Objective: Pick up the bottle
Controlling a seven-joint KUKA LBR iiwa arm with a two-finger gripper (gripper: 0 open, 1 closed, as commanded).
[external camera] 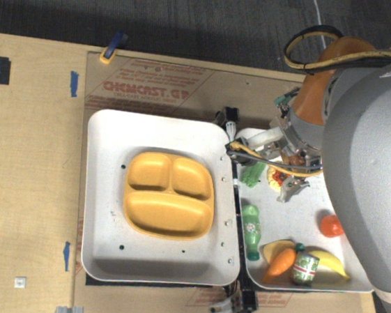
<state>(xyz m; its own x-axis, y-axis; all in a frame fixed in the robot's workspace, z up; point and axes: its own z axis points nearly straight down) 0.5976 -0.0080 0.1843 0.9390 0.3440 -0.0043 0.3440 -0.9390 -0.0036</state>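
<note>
A green bottle (250,229) lies on its side in the right bin (266,278), lengthwise along the bin's left wall. My gripper (290,187) hangs over the upper middle of that bin, up and to the right of the bottle and apart from it. The grey arm with its orange band (316,96) covers the bin's right part. I see nothing held in the gripper.
The right bin also holds a green item (252,173), a red ball-like item (331,225), a carrot (279,262), a banana (328,262) and a small can (305,267). In the left bin (102,177) rests a yellow divided plate (169,193). Cables (249,150) run by the bins' shared edge.
</note>
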